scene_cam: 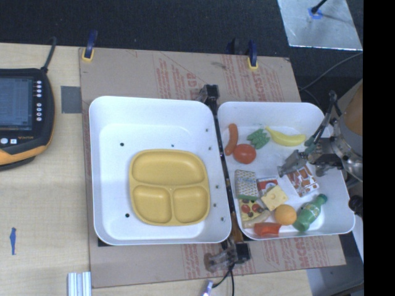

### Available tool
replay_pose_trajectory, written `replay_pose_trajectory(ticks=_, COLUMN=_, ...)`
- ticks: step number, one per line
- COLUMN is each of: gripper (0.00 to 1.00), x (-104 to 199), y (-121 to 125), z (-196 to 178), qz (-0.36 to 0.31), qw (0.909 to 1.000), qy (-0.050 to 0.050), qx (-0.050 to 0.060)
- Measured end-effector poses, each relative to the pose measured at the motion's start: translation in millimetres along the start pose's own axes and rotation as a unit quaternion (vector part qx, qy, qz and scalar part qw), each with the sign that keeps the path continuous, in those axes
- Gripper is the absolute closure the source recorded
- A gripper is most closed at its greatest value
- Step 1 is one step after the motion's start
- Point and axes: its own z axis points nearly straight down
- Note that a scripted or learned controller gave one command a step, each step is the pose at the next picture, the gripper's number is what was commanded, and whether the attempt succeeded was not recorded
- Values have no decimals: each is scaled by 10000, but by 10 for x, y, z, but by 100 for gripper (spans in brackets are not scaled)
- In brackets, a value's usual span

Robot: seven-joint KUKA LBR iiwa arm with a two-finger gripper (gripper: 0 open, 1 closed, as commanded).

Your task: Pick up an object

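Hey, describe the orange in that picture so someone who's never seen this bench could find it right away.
Look in the right-hand white bin, the one crowded with toy food, and go to its near edge. The orange sits there between a green bottle and a yellow cheese wedge. It is the only plain round orange ball; the tomato farther back is red.

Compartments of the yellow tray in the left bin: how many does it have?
3. The yellow tray has one wide compartment across its far side and two smaller ones nearer the camera, left and right.
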Motion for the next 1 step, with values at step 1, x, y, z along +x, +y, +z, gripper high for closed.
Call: replay_pose_trajectory(ticks=1, gripper=0, x=240, y=494, z=700, qz=-4, qw=10000, qy=-4, qx=11)
